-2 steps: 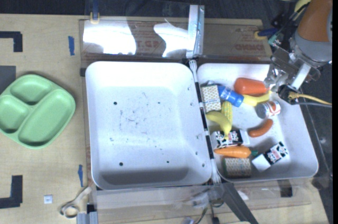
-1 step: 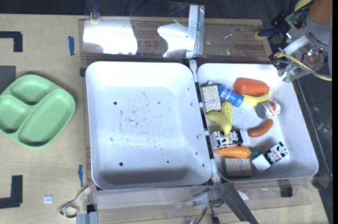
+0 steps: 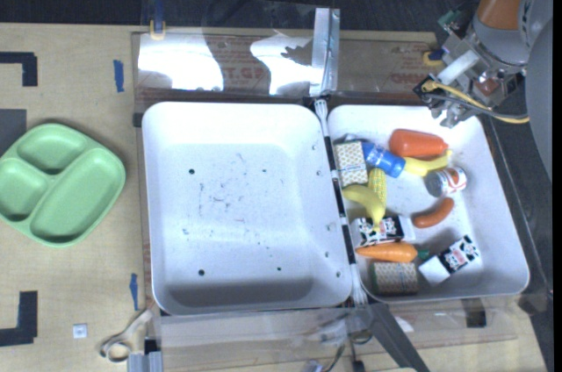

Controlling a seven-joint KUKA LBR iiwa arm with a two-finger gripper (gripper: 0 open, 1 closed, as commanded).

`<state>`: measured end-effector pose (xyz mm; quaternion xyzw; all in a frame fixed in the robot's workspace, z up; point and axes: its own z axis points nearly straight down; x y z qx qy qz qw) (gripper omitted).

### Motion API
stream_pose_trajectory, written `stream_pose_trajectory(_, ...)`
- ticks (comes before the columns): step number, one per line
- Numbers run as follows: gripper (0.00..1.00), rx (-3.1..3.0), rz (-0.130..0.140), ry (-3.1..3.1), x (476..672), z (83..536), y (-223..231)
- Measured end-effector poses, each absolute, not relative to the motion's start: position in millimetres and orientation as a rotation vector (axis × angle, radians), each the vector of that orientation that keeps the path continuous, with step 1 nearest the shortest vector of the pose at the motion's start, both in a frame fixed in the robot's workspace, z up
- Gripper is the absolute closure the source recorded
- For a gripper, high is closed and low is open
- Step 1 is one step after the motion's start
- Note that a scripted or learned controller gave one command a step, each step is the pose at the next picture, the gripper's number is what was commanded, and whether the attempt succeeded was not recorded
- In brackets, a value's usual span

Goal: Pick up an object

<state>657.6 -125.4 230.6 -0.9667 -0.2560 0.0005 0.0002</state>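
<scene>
The left bin (image 3: 237, 203) sits bare beside the right bin (image 3: 505, 212), which carries all the toys, crowded along its left wall and middle. The end effector (image 3: 450, 109) hangs over that bin's far right corner; whether it is apart or together cannot be told. Nearest it, the orange pepper (image 3: 418, 141) lies against the blue bottle (image 3: 384, 160) and the can (image 3: 446, 180). A descent risks nudging neighbours, or a slipping grip on rounded plastic.

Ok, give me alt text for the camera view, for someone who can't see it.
A grey robot arm's gripper hovers at the far edge of the right white bin, which holds toy foods including a banana and a carrot. A green divided plate sits left.
</scene>
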Motion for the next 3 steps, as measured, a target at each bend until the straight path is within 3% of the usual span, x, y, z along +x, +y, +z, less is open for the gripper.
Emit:
stream_pose_trajectory(1,1.0,-3.003,0.003,-0.917,585.2,237,-208)
stream_pose_trajectory(2,1.0,-2.943,0.0,-1.101,637.6,213,-208)
stream_pose_trajectory(3,1.0,-2.915,-0.001,-1.175,659.4,211,-186)
